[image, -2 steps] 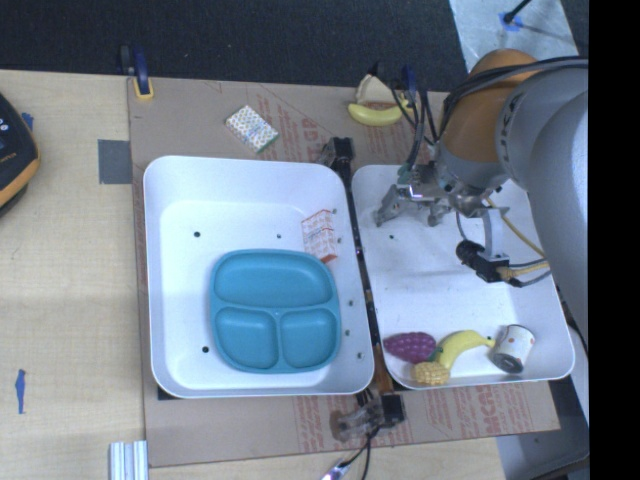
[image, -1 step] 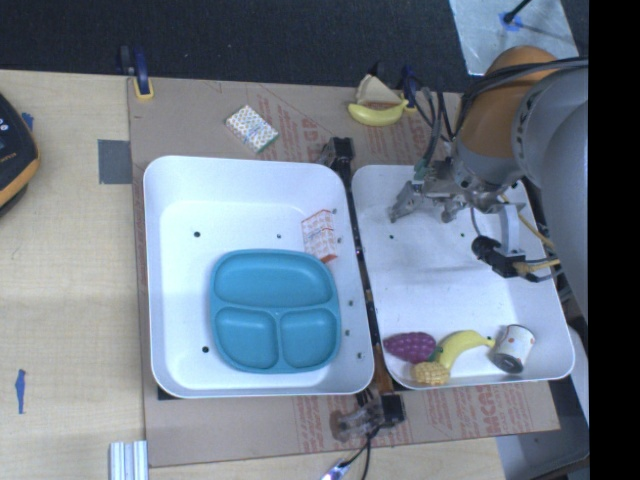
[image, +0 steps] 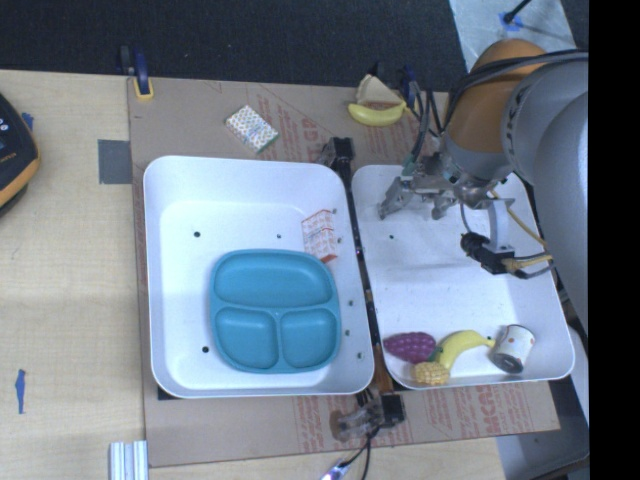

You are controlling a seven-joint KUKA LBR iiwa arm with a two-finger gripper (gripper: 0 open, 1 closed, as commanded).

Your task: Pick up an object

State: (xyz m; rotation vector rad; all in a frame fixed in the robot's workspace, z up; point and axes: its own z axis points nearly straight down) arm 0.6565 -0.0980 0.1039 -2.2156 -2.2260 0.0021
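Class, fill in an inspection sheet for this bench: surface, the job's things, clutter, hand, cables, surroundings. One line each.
Surface: brown board on a wooden bench, bearing left bin and right bin side by side.
Job's things: purple fruit, corn cob, banana and small can along the right bin's near edge; blue divided plate and a red-printed packet in the left bin.
Clutter: patterned packet and second banana on the board beyond the bins.
Hand: hand over the right bin's far end, holding nothing seen.
Cables: cable with black connector hanging off the wrist.
Surroundings: dark floor beyond; yellow-black device at left edge.
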